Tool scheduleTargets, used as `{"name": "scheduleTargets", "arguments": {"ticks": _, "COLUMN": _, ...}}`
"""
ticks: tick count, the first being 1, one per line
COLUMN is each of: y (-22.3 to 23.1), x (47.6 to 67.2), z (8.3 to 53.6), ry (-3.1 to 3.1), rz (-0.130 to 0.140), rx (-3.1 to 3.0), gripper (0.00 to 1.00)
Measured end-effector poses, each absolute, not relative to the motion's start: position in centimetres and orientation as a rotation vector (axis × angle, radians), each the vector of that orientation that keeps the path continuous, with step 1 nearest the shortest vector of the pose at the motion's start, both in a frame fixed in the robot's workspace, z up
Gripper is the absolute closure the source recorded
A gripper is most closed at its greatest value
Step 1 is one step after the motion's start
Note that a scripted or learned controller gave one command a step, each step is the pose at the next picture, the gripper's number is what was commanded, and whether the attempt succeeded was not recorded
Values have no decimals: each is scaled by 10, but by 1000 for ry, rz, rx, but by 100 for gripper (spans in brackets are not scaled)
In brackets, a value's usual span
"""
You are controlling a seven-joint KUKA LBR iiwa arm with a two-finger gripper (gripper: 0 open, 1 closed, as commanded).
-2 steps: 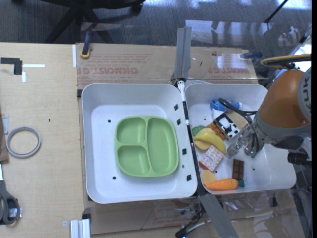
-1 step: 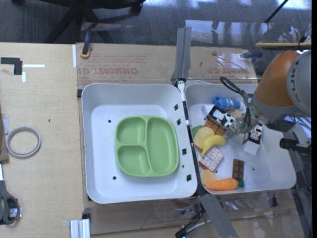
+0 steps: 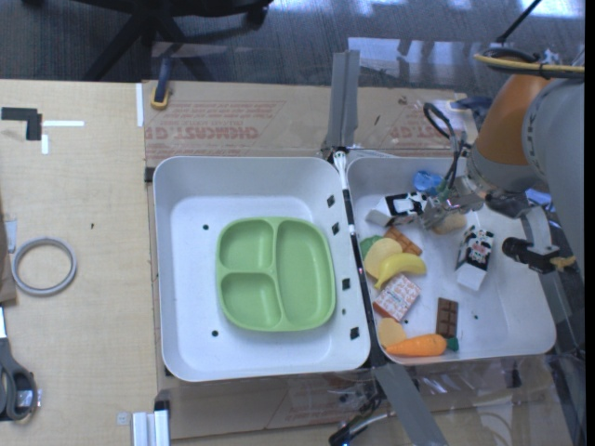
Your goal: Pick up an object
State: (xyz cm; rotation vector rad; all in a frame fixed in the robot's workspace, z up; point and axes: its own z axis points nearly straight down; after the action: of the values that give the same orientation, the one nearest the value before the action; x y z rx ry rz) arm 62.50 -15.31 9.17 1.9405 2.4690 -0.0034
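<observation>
my gripper (image 3: 444, 204) sits low in the right bin (image 3: 521, 337), upper centre-right of frame; finger state cannot be determined. a tan object (image 3: 450, 219) lies directly beneath it.

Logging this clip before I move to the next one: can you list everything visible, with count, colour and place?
left bin: one, white, centre of bench
divided plate: one, green, in left bin
right bin: one, white, beside left bin
banana: one, yellow, right bin, near its left wall
carrot: one, orange, right bin, front edge
chocolate bar: one, brown, right bin, front
carton: one, white with black, right bin
tape roll: one, grey, on bench at left
arm: one, grey and orange, over right bin
tool: one, dark, low over the right bin's items
</observation>
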Motion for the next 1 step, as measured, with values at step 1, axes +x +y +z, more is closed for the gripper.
{"name": "scheduleTargets", "arguments": {"ticks": 1, "y": -146, "x": 635, "z": 106, "ry": 2044, "rz": -5, "rx": 2386, "gripper": 0}}
